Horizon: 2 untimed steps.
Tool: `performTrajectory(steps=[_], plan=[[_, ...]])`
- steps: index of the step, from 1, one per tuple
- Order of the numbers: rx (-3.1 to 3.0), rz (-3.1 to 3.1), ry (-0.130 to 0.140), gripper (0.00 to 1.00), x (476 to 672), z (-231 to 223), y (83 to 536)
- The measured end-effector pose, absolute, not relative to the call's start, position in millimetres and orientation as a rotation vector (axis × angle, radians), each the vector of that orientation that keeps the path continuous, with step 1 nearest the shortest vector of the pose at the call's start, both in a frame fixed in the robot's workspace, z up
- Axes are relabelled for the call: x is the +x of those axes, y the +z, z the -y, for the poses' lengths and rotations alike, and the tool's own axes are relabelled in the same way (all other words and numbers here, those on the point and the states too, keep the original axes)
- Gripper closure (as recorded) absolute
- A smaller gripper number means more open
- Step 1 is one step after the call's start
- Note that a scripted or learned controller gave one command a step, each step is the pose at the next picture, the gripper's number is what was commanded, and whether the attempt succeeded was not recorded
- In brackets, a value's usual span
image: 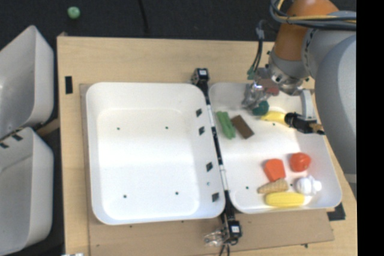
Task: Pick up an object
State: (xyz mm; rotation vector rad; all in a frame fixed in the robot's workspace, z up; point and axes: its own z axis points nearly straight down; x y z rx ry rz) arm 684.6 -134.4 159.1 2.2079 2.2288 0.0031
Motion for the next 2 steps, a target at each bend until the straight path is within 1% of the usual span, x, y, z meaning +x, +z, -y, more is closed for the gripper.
performTrajectory(steps=[1,2], plan=[[2.209,-2.214,0.013,1.0,626.5,145,119],[2.202,-2.202,0.023,1.0,592.6,147,113]])
